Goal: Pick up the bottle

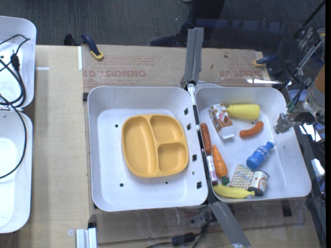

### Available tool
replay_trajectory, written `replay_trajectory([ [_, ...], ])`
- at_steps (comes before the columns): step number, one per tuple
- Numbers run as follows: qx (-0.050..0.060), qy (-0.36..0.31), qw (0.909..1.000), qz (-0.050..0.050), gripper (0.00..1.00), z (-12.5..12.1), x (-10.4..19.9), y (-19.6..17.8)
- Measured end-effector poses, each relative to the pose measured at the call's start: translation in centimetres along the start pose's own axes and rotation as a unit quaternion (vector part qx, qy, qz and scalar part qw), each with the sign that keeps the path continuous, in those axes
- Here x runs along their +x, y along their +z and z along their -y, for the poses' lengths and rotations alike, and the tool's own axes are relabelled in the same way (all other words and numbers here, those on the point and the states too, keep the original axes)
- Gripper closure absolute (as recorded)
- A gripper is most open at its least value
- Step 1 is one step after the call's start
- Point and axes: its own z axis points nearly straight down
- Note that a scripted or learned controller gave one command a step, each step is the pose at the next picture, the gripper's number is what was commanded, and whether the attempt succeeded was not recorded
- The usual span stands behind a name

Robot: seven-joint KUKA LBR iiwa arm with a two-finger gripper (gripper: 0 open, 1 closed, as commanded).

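Bottle of clear blue plastic with a blue cap [259, 156] lies on its side, untouched, on the floor of the right-hand shallow white bin [297, 161], and we judge the job of picking it up as not yet begun. Around it we see a yellow squeeze bottle [243, 111], a small red-and-white carton [222, 120], two sausages [251, 130], an orange plastic carrot [220, 161], a yellow banana [232, 191], a small can [259, 182] and a patterned packet [240, 176]. The grey arm's two-finger gripper [283, 124] hangs over the bin's right rim, near the bottle but apart from it, with nothing between its tips; whether that pincer is spread or closed we cannot tell at this distance. The left-hand white bin [101, 154] carries a yellow three-compartment plastic tray [155, 144]. What remains, by our reading, is everything: the reach to the bottle, the grasp across its body, and the lift clear of the bin.
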Motion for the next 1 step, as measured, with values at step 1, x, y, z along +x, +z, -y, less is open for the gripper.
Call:
replay_trajectory([
  [1, -0.003, -0.158, 0.9874, 0.001, 1.0, -3.76, -0.08, -0.05],
])
